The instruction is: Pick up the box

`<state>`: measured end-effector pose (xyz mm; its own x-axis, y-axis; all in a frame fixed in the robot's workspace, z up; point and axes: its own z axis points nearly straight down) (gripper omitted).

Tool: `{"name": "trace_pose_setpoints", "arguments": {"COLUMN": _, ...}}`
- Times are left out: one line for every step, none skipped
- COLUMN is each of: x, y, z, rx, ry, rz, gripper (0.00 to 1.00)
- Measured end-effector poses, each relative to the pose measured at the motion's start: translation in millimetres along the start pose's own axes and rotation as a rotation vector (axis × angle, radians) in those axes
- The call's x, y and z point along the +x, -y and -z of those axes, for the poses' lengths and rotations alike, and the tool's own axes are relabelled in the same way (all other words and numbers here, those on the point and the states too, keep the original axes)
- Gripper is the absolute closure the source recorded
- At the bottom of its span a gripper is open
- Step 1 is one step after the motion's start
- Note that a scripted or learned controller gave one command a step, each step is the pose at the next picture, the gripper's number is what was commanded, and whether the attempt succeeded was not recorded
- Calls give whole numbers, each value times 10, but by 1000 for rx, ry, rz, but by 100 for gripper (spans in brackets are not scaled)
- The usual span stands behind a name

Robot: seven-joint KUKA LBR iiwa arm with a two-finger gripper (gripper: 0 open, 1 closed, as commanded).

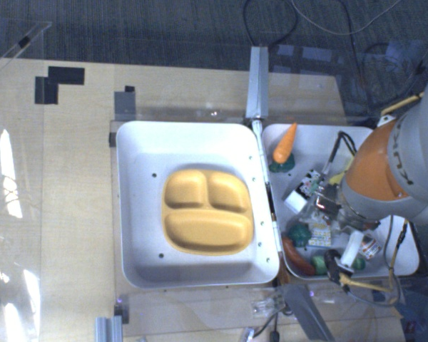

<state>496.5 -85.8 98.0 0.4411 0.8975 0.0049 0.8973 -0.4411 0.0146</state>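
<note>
Yellow plastic stands out first: a moulded tray with three shallow compartments lies in the middle of the left white bin, which takes up the centre of the frame on the pale wooden desk. A grey metal post rises at the top of the seam between this bin and the right white bin. At the upper left of the right bin an orange toy carrot lies tilted, its green top pointing toward the lower left. The grey arm with its orange band reaches in from the right edge of the frame and covers much of that bin. The gripper is low over the clutter in the bin's lower half, and I cannot tell whether it is open or closed or whether it grips anything. Just below it, partly under the wrist, lies the box, small and pale with a printed face. A round green thing lies touching the box's left side. A dark red thing sits near the bin's lower left corner, and another green thing lies beside it toward the right.
</note>
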Motion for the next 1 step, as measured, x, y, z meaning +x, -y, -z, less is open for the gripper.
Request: {"name": "trace_pose_setpoints", "arguments": {"x": 140, "y": -217, "z": 1078, "rx": 13, "ry": 6, "rz": -102, "gripper": 100}}
